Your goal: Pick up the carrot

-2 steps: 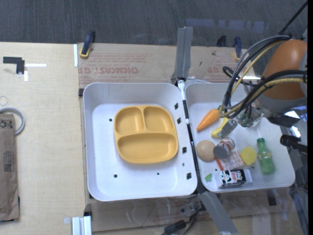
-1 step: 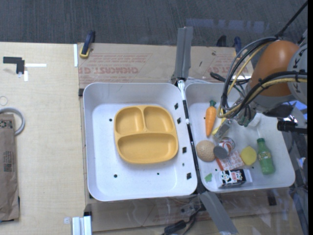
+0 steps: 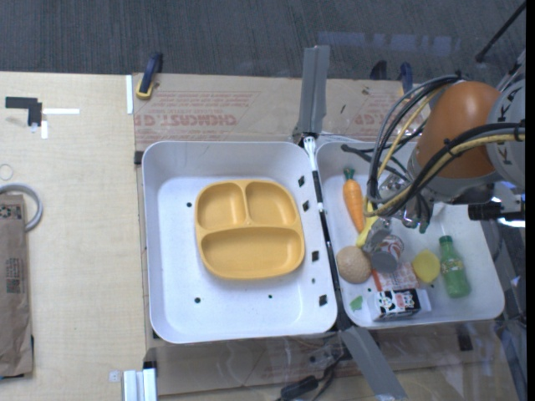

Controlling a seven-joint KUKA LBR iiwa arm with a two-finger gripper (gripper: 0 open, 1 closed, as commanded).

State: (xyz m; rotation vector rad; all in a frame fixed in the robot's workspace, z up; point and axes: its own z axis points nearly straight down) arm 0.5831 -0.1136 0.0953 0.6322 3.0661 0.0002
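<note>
The carrot (image 3: 354,201), orange with a small green top, lies lengthwise near the left wall of the right bin (image 3: 493,307), in its far half. My gripper (image 3: 384,249) hangs low over the middle of that bin, just right of and nearer than the carrot's tip. It is beside a brown round item (image 3: 354,264). The carrot lies free on the bin floor, apart from the gripper. Cables and the wrist hide part of the gripper's body.
The right bin also holds a yellow lemon (image 3: 426,266), a green bottle (image 3: 454,266) and a black-and-white carton (image 3: 394,302). A yellow divided plate (image 3: 249,228) sits in the left bin (image 3: 167,307). The arm's orange band (image 3: 456,128) looms over the bin's far right.
</note>
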